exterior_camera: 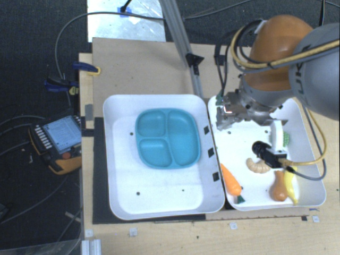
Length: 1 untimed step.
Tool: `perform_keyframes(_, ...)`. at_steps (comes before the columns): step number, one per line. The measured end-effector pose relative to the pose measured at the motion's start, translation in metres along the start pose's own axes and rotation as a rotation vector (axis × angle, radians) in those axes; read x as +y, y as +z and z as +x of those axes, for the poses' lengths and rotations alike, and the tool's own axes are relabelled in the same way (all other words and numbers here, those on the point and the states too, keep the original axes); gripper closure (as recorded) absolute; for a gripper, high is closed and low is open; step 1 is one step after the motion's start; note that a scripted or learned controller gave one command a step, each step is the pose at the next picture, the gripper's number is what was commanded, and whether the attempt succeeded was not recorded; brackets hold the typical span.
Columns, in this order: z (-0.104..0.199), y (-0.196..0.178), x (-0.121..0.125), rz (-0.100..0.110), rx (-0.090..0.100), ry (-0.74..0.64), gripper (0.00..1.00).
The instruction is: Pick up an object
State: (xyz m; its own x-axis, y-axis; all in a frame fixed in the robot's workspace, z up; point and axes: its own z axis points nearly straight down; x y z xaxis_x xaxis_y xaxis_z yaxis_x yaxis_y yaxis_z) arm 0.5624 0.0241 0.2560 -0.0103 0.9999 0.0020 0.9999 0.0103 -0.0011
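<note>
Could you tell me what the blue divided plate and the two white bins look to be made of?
The blue divided plate looks like moulded plastic: one uniform colour, rounded compartments, a soft sheen. The left bin and right bin also seem to be plastic, thin-walled with smooth, slightly glossy rounded rims, though coated metal can't be excluded.

We see two smooth white plastic bins point(122, 195) on a matt cardboard-brown bench point(138, 62), the left holding a glossy blue plastic tray point(167, 138), and the arm's orange band point(276, 36) shining.

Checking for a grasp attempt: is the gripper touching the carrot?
Apart. The camera view shows the gripper near the right bin's upper left, while the carrot lies at its lower left, white floor between.
</note>
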Motion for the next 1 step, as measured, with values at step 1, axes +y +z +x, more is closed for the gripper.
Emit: perform_keyframes(1, 0.0567, 0.0168, -0.0083, 0.0, 0.0, -0.001, 1.0)
